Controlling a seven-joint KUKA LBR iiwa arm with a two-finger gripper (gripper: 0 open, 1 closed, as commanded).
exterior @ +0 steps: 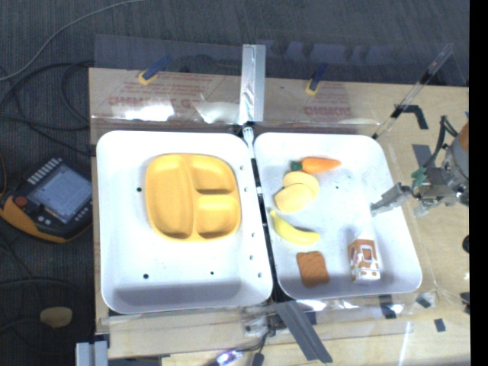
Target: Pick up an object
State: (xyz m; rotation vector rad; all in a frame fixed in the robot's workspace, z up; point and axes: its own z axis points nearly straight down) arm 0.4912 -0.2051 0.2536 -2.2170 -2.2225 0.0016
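Banana [294,230] lies well left of my gripper [393,198], finger state I can't tell, so I'm on approach and must reach in.

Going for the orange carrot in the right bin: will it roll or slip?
The orange tapered carrot looks round-bodied and lies on its side, so a push would probably roll it. Its smooth, narrowing tip may slip from a pinch. It looks like stiff toy plastic.

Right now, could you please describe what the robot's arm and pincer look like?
At the right edge, the pincer is a slim grey metal piece on a dark, cluttered wrist block with a small green part. A sliver of the arm's orange band shows above. Thin dark cables run nearby.
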